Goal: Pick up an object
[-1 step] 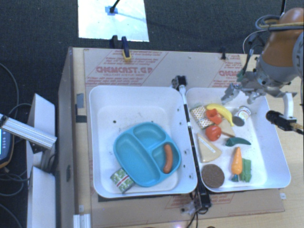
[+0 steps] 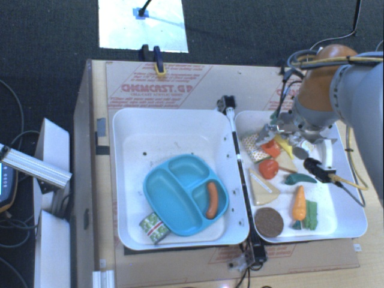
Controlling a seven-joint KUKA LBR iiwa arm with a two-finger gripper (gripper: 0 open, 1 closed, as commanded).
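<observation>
My gripper [image 2: 281, 131] hangs low over the far part of the right bin [image 2: 351, 221], under the grey arm with its orange band. Directly beneath and beside it lie a red-orange piece [image 2: 272, 148], a yellow piece [image 2: 287, 149] and a speckled cracker [image 2: 254, 149]. Whether it touches any of them I cannot make out. Further forward in the same bin are a red tomato [image 2: 268, 168], a pale cheese wedge [image 2: 262, 188], a brown patty [image 2: 269, 221], a carrot [image 2: 299, 201] with a green leaf [image 2: 311, 215], and a dark green pod [image 2: 300, 177].
The left bin [image 2: 135, 137] holds a blue divided plate [image 2: 174, 200] with a sausage [image 2: 212, 199] on it and a small green-and-white carton [image 2: 153, 227] at its near edge. A black cable clip [image 2: 227, 104] sits on the ridge between the bins.
</observation>
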